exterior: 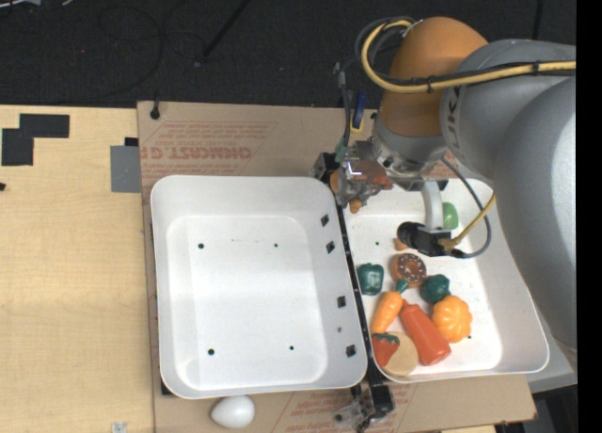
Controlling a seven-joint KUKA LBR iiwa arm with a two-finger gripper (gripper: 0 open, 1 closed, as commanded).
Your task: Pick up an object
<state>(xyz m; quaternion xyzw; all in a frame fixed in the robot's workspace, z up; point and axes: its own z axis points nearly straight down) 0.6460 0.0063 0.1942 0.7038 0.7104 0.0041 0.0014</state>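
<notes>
White egg [232, 411] sits on the bench, just outside the left bin's [179, 233] front rim. Right bin [527, 346] holds toys: carrot [387, 312], orange pumpkin [451, 317], red piece [425, 335], teal pcs. Gripper [357, 186] hangs over right bin's far-left corner w/ a small brown obj at its tip; grip state: can't tell.

A single fixed camera looks down from above the counter [75, 262] at a slant, near enough to take in both white bins [179, 233] side by side. The arm [508, 111] enters from the bins' right, looming large beside the lens.
</notes>
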